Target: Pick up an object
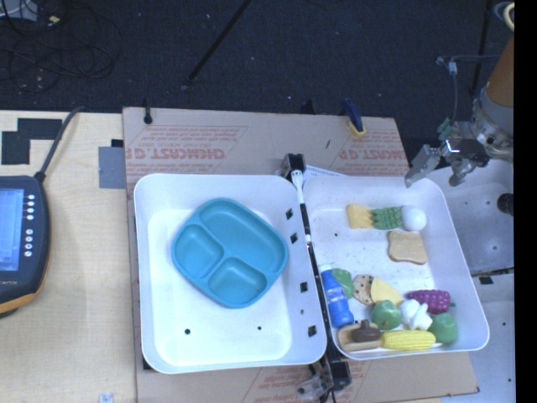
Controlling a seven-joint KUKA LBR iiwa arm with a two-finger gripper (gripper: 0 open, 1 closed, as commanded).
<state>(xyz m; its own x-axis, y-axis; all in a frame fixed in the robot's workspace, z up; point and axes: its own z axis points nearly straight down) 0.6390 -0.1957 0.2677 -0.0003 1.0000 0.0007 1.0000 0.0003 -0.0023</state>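
The gripper (442, 164) hangs above the right white bin's (457, 250) far corner, its jaws spread wide and holding nothing. The flat tan toy bread slice (407, 247) lies alone mid-bin. It looks light and stiff; pinch its thin edges.

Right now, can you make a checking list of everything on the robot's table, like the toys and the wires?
Surface: cardboard sheet under two white bins.
Job's things: right bin holds toy food: toast, corn, purple grapes, blue bottle.
Clutter: left bin holds a blue divided plate.
Grippers: gripper over the right bin's top right corner, holding nothing seen.
Cables: black cables on the dark floor.
Surroundings: handheld controller at left.
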